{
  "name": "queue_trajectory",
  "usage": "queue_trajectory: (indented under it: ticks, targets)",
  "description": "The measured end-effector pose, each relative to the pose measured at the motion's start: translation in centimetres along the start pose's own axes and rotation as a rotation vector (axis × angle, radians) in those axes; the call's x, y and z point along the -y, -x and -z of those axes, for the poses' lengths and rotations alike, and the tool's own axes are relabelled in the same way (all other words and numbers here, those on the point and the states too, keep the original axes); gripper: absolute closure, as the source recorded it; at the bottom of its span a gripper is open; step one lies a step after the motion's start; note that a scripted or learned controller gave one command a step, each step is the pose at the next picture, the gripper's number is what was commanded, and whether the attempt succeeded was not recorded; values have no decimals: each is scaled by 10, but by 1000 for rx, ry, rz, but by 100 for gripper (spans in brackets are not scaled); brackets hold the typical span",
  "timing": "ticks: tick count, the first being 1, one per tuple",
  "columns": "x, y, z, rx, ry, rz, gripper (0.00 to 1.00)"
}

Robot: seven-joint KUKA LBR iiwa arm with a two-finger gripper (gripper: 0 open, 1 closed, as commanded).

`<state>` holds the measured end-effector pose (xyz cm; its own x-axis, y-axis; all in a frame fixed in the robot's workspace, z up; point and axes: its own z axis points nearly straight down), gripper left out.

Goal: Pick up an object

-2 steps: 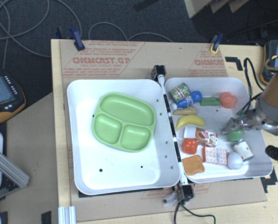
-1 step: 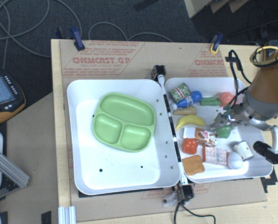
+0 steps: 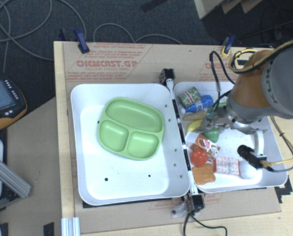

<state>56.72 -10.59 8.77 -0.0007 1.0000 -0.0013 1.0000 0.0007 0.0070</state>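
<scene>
So here's where I'm at: my arm (image 3: 264, 82) comes in from the right edge of the desk (image 3: 112, 63) and hangs over the right bin (image 3: 276, 178), which is where all the pickable stuff sits. My fingers (image 3: 214, 123) are down low near that bin's left wall, right in the clutter, but honestly I can't tell whether they're spread or pressed together, the wrist and cables cover them. Can't say I've got anything either.

What's in the right bin: a green can-looking thing (image 3: 189, 98) in the far left corner with a blue item (image 3: 205, 102) just beside it. Closer in, a yellow piece (image 3: 193, 127) against the left wall, and a small green object (image 3: 211, 134) right by my fingers, touching or nearly so, can't tell which. Below that a red-and-white packet (image 3: 207, 145), a red tomato-ish thing (image 3: 199, 157), an orange lump (image 3: 204, 174) in the near left corner, and a pink patterned packet (image 3: 227, 165) next to a white round thing (image 3: 247, 171) along the near edge.

The left bin (image 3: 87, 181) has a green divided plate (image 3: 130, 128) lying flat, toward its far side, three compartments facing up.
</scene>
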Motion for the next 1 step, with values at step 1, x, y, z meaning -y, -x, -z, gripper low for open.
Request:
queue_trajectory:
  ticks: [1]
  targets:
    - [-19, -66, 98, -2, -5, 1, 100]
